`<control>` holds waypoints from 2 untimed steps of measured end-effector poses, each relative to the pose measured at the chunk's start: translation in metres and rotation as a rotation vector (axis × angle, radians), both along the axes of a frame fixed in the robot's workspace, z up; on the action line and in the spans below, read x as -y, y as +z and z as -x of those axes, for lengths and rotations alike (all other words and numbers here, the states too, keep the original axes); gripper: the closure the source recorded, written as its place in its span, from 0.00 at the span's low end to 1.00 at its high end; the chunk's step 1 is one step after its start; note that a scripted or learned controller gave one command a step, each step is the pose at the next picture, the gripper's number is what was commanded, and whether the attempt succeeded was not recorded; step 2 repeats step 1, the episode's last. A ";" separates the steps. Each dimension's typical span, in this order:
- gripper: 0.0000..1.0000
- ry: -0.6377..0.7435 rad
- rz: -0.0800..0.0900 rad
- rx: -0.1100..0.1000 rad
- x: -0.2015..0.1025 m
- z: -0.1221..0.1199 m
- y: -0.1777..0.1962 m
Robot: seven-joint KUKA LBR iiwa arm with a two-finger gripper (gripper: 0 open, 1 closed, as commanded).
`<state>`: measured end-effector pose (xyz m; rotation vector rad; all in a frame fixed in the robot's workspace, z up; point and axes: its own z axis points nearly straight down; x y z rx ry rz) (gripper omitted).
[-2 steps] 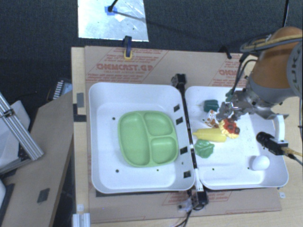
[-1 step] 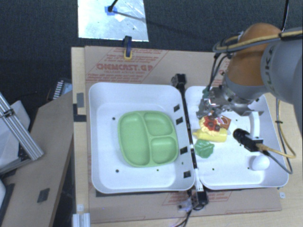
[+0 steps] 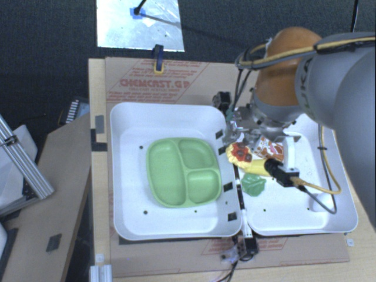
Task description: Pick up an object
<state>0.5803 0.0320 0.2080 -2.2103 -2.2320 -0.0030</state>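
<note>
Currently banana (image 3: 249,165) is being seen lying long axis left-right in right bin (image 3: 329,216), green piece (image 3: 254,184) beside it; jaws' state cannot be told; cardboard-covered tabletop (image 3: 158,81).

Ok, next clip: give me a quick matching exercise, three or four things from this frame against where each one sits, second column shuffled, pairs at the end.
Things:
1. green divided plate
2. yellow toy banana
3. small green toy
4. foil sheet

Places:
A. beyond the bench, at the top of the view
B. right bin, just below the banana
C. middle of the left bin
D. right bin, near its left wall, under the arm's wrist

Pairs: 1-C, 2-D, 3-B, 4-A
</note>
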 end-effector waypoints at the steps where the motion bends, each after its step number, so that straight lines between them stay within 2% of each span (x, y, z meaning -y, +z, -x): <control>1: 1.00 0.000 0.000 0.001 -0.053 -0.012 -0.004; 2: 1.00 0.000 0.000 0.001 -0.053 -0.012 -0.004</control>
